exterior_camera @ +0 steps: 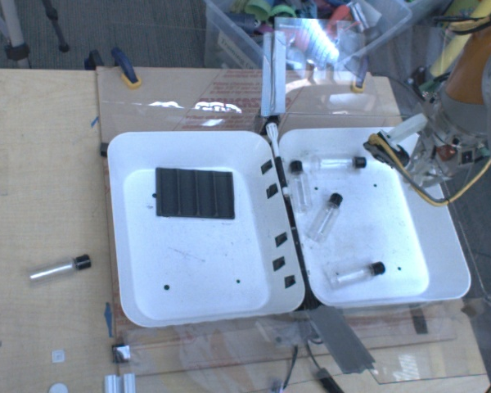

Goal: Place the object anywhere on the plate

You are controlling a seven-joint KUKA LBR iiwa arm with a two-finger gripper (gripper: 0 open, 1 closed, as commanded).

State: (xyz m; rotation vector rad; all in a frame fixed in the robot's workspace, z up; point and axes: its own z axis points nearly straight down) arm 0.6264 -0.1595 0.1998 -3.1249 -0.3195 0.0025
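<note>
A black ribbed rectangular plate [195,193] lies flat in the left bin [139,293], toward its back. Several clear vials with black caps lie in the right bin [442,281]: one along the back [334,164], one near the divider [300,191], one in the middle [325,217] and one near the front [354,274]. My gripper [423,164] hangs over the right bin's back right rim, amid yellow cables, apart from all the vials. Nothing shows between its fingers.
Another vial [59,268] lies on the wooden bench left of the bins. A clear box of coloured items [311,6] stands behind the bins. Black clips [278,219] run down the divider between the bins.
</note>
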